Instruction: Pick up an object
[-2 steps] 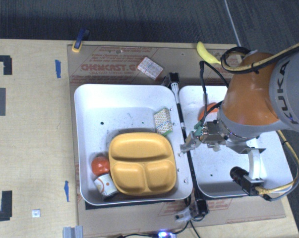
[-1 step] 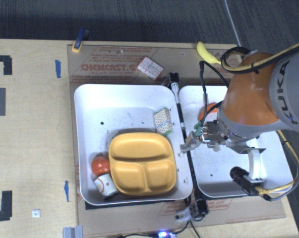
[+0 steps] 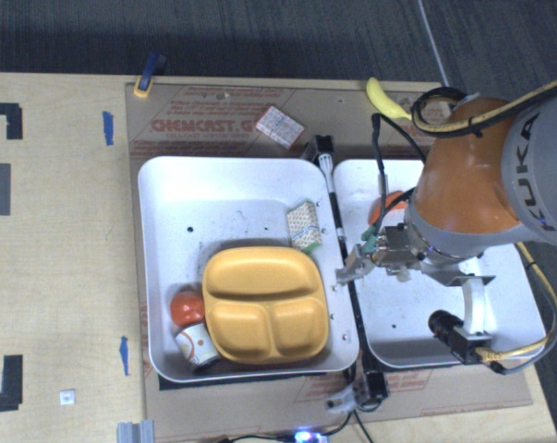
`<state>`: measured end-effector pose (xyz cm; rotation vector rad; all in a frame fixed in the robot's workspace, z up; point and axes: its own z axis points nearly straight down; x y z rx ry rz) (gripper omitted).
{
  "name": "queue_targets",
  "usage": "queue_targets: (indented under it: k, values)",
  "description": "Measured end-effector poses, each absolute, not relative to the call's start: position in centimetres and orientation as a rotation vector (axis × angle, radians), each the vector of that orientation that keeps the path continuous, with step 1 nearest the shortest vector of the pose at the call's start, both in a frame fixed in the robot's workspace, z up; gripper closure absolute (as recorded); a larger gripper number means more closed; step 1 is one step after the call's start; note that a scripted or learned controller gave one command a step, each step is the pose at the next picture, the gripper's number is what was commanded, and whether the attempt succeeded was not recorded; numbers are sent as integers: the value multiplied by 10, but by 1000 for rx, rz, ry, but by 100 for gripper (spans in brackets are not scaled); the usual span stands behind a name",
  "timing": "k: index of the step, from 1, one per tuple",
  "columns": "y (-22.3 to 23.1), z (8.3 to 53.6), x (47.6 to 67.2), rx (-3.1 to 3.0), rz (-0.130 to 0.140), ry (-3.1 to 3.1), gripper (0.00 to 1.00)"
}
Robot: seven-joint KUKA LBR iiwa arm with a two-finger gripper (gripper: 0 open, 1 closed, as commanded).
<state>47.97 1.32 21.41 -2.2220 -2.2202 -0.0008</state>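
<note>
The arm's gripper [image 3: 357, 264], finger state hidden, hangs at the right rim of the left bin [image 3: 158, 247], reaching toward the yellow compartment tray [image 3: 264, 303] inside; next it must descend and grasp.

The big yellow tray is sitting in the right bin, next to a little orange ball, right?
Not quite. The yellow tray lies in the left bin, not the right one. The camera view shows it at the front of that bin, with the little orange ball just beside it, as you said.
</note>
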Motion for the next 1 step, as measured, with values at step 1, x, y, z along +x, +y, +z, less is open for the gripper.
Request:
queue_targets:
  k: [1]
  values:
    - [13,214,480,-2222,-1,-2220,0]
